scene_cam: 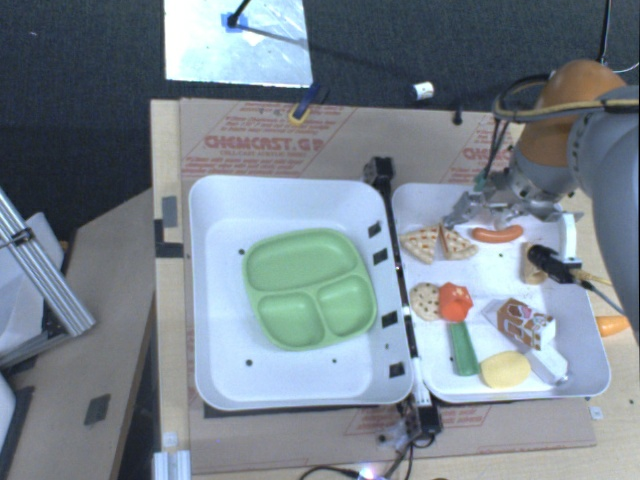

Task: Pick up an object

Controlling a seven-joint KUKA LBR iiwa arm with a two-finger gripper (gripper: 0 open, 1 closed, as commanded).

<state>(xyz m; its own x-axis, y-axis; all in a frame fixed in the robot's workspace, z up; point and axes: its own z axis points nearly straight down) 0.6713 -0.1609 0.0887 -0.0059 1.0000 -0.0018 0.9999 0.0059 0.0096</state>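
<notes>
The toys are all gathered in the right bin [585, 373], which makes sense: that is the side the arm [600, 138] reaches from, so everything to pick from lies within its sweep. The left bin [215, 268] carries just a green divided plate [305, 288], three compartments with nothing in them, lying flat near the middle, probably as a place for things to go.

The hand [478, 205] sits low at the far end of the right bin, tilted down toward the toy pizza slices [437, 242] and the sausage [497, 234]. It hovers just beside both, nearer the slices as far as I can judge. From where the camera looks, I cannot tell how its jaws stand, and I see nothing caught in it.

Any toy would do for this task, and the pizza or the sausage looks like the likely target, since both lie right under the wrist. The rest are spread nearer the front: a cookie [425, 300] touching a red tomato [455, 301], a green stick-shaped vegetable [462, 348] just below, a yellow lemon-like piece [506, 369] and a small printed box [524, 322]. They lie loosely scattered, mostly with gaps between them, which should leave room for a grasp.
</notes>
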